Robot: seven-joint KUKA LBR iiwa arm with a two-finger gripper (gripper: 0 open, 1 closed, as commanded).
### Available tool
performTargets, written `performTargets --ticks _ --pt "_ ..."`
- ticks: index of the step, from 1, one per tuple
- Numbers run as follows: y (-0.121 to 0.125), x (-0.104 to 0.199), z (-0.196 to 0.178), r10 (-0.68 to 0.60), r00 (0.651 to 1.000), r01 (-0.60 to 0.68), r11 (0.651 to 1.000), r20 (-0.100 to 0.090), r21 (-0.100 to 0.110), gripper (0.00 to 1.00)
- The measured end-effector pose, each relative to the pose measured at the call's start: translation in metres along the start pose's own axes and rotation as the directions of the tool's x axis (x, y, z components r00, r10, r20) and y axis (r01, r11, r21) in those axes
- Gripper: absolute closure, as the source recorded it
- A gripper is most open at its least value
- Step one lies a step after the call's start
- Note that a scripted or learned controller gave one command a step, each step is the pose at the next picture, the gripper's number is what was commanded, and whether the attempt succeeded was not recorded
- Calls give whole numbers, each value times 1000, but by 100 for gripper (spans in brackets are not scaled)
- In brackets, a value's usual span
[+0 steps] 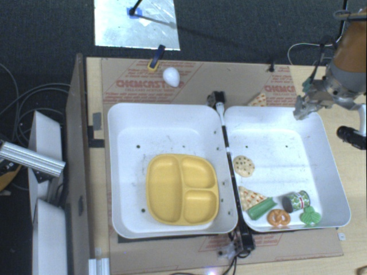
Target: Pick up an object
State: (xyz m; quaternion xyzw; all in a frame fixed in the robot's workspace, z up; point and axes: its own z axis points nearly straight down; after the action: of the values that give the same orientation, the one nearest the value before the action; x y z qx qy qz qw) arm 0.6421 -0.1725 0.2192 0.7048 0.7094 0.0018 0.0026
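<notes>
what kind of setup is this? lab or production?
Likely a research lab grasping bench: two white bins on cardboard, toy food such as a cookie and pretzel, a yellow divided tray, loose cables, and the gripper hanging over the right bin's far corner.

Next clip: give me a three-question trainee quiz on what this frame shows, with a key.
1. True or false: the yellow divided tray lies in the left bin.
2. Which sits nearest the right bin's front right corner? A) cookie B) green leafy toy C) white egg
3. Fill in: the gripper is above the right bin's ____ right corner.

Key: 1 true; 2 B; 3 far. The egg lies on the cardboard beyond the bins.
</notes>
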Motion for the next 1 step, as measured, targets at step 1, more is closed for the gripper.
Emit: performTargets --ticks 1 --pt "8 82 -38 -6 1000 6 1000 -4 0 100"
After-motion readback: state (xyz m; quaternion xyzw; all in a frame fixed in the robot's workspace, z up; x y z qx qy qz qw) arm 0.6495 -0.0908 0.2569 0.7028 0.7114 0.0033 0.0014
